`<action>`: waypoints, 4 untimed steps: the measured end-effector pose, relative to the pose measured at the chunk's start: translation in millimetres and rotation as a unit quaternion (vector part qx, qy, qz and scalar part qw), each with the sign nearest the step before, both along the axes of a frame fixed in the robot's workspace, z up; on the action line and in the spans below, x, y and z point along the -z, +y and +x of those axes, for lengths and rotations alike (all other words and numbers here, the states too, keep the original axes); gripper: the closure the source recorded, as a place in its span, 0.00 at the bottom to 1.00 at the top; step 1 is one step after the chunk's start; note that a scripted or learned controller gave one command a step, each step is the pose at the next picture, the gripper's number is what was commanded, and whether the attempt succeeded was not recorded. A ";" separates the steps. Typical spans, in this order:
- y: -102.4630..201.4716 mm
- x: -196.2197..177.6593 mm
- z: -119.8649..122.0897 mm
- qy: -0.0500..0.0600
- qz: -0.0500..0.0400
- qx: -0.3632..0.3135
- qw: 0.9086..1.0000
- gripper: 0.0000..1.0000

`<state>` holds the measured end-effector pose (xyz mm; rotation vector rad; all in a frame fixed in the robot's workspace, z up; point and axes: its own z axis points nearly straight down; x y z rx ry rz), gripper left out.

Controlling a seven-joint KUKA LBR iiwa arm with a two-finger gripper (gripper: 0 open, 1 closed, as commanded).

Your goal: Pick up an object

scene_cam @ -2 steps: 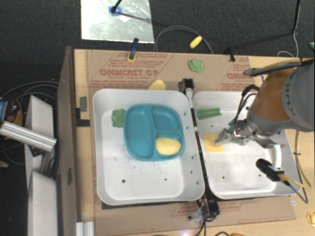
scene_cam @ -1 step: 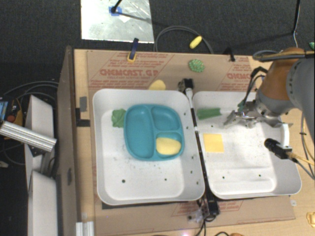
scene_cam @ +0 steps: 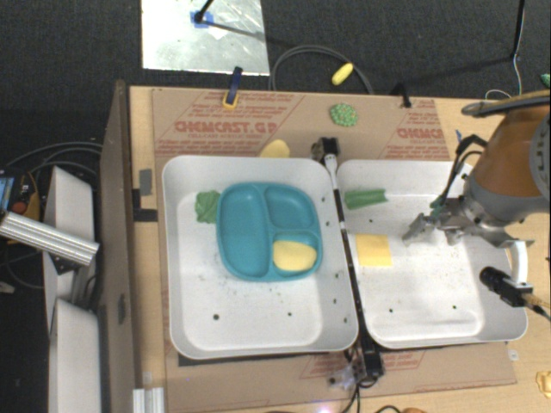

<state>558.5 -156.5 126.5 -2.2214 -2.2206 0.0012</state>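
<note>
two white bins are seen side by side on a brown bench [scene_cam: 215, 119]. in the left bin [scene_cam: 194, 317] a blue plate [scene_cam: 250, 231] with three parts is laid flat. a yellow lump [scene_cam: 294, 255] is set in the plate's lower right part. a small green leafy piece [scene_cam: 207, 206] is tucked against the plate's left edge, touching it.

in the right bin [scene_cam: 430, 317] a flat yellow square [scene_cam: 374, 250] is laid near the left wall. a long green piece [scene_cam: 364, 198] is laid above it, near the top left corner, apart from the square.

the grey arm [scene_cam: 508, 175] with its orange band is seen coming in from the right. the gripper [scene_cam: 435, 228] is held low over the right bin, to the right of the yellow square and apart from it. its two fingers are spread a little apart, and nothing is seen between them.

outside the bins, a round green bumpy thing [scene_cam: 343, 114] is laid on the bench at the back. a pale yellow piece [scene_cam: 275, 150] is seen just behind the left bin. a small yellow thing [scene_cam: 343, 74] is laid past the bench's back edge. a shiny sheet [scene_cam: 207, 24] is laid on the dark floor behind.
</note>
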 end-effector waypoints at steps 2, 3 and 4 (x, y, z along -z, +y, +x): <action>66.6 6.4 -29.6 0.001 0.001 -0.004 1.000 0.00; 57.1 43.9 4.9 -0.002 0.000 -0.003 1.000 0.00; -15.0 39.4 101.9 -0.007 -0.003 -0.002 1.000 0.00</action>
